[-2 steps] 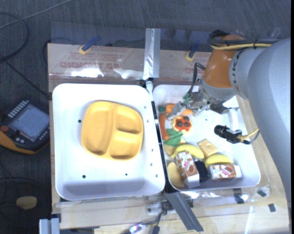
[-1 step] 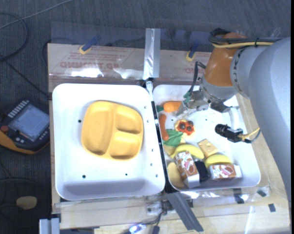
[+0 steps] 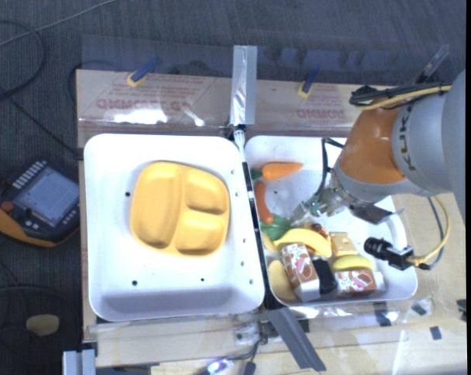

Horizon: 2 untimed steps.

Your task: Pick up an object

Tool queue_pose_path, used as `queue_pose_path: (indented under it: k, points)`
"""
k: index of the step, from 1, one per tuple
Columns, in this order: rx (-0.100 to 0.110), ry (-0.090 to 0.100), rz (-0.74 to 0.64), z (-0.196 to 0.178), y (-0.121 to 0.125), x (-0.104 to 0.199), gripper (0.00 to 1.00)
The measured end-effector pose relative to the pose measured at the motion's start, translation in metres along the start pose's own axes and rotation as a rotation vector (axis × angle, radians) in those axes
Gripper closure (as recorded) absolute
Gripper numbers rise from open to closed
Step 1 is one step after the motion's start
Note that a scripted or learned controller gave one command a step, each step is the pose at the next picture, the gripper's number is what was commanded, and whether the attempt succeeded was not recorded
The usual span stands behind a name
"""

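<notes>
Toy food pieces fill the right white plastic bin (image 3: 404,283), and the jaws of the grey and orange arm (image 3: 376,151) are low among them. The gripper (image 3: 319,204) sits near the middle of that bin; if its jaws are spread or pressed together I cannot tell, because the wrist covers them from above. Just on the near side of the jaws lies a curved yellow banana (image 3: 307,239), very close or maybe touching. On the far-left side of the jaws lies an orange carrot (image 3: 282,170), a little apart from them. Along the left wall of the bin there is a thin red-orange stick-shaped piece (image 3: 261,200) with something green (image 3: 272,230) at its near end. In the near part of the bin are a small printed carton with a red picture (image 3: 297,266), a black block (image 3: 324,278), and a yellow and red packet (image 3: 355,274). A black cable plug (image 3: 382,249) hangs at the right of the bin.

The left white bin (image 3: 110,280) holds a yellow plastic tray with three compartments (image 3: 180,208), well apart from the jaws. Both bins stand side by side on the surface (image 3: 180,96).
</notes>
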State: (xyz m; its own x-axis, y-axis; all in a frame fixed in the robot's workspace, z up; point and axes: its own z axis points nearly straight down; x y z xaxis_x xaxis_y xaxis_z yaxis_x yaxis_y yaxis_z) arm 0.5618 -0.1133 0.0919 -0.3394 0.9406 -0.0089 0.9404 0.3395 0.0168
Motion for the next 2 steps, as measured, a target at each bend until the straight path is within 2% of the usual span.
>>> queue_pose_path:
  k: [1, 2]
  points:
    - [0.001, 0.002, -0.276, 0.0013, 0.0055, -0.0565, 1.0]
    - [0.003, 0.003, -0.276, 0.0031, 0.0046, -0.0566, 0.0]
